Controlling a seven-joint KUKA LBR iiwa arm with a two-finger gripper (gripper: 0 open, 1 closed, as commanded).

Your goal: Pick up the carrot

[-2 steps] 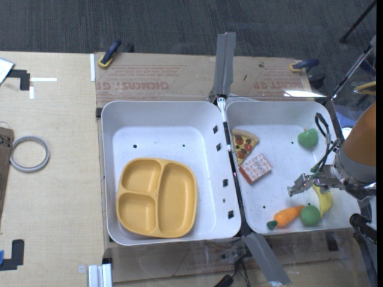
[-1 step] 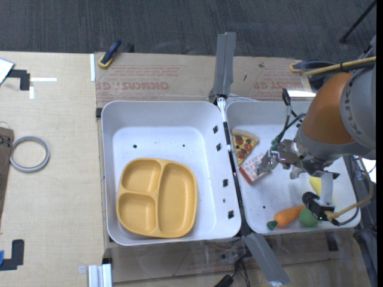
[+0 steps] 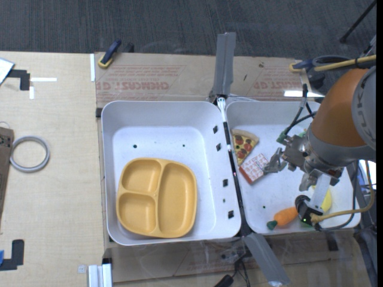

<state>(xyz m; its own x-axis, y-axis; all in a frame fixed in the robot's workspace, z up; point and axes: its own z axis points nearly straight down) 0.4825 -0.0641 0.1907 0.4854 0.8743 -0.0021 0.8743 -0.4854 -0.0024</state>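
The carrot (image 3: 286, 216) is a small orange toy with a green end pointing left. It lies on the floor of the right bin (image 3: 269, 190), near the front wall. My gripper (image 3: 279, 158) hangs over the middle of that bin, up and slightly left of the carrot and apart from it. Nothing shows in the gripper. The arm's orange band (image 3: 338, 115) covers the bin's right part.
A toy pizza slice (image 3: 243, 143) and a red-and-white packet (image 3: 254, 167) lie in the right bin beside the gripper. A yellow piece (image 3: 327, 201) shows under the wrist. The left bin (image 3: 119, 124) holds a yellow divided plate (image 3: 158, 197). A tape roll (image 3: 28, 153) lies on the bench at far left.
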